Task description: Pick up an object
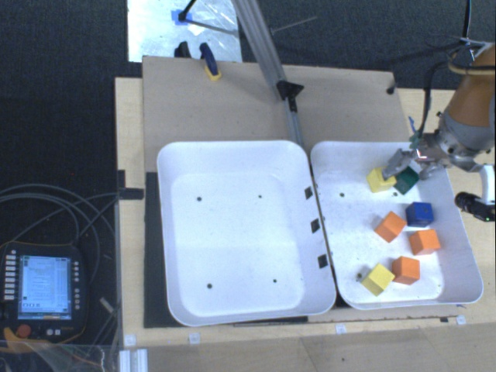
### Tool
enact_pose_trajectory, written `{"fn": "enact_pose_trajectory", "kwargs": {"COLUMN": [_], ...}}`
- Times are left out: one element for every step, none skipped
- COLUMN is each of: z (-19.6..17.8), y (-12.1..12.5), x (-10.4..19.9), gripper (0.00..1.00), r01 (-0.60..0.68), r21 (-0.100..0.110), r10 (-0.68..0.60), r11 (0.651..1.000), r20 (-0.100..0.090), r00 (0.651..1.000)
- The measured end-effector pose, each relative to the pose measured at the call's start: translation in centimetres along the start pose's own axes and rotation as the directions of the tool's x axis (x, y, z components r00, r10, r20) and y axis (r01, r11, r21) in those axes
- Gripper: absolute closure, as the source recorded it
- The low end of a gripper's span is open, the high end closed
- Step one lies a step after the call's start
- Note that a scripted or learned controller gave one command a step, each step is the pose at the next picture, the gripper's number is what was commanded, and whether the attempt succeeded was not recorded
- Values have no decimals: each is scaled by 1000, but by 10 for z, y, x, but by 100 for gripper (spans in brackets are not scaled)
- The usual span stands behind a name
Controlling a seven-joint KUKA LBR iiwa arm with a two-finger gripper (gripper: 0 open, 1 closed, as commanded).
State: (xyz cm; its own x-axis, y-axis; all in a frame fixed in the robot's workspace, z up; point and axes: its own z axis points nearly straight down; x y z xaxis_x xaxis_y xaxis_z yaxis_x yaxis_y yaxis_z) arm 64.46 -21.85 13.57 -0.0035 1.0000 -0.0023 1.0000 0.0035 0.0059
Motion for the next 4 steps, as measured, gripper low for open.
{"fn": "enact_pose_trajectory", "kwargs": {"z": [7, -3, -59, -105], "y": [3, 4, 10, 9], "x": [-1, -1, 8, 4], "gripper": [0, 100, 100, 100], "r01": [0, 3, 3, 2], "r21": [-9, -10, -3, -2], "r10": [0, -3, -3, -2], "r11": [1000, 1000, 1000, 1000], "r20": [4, 4, 0, 1], "r00": [1000, 1000, 1000, 1000]}}
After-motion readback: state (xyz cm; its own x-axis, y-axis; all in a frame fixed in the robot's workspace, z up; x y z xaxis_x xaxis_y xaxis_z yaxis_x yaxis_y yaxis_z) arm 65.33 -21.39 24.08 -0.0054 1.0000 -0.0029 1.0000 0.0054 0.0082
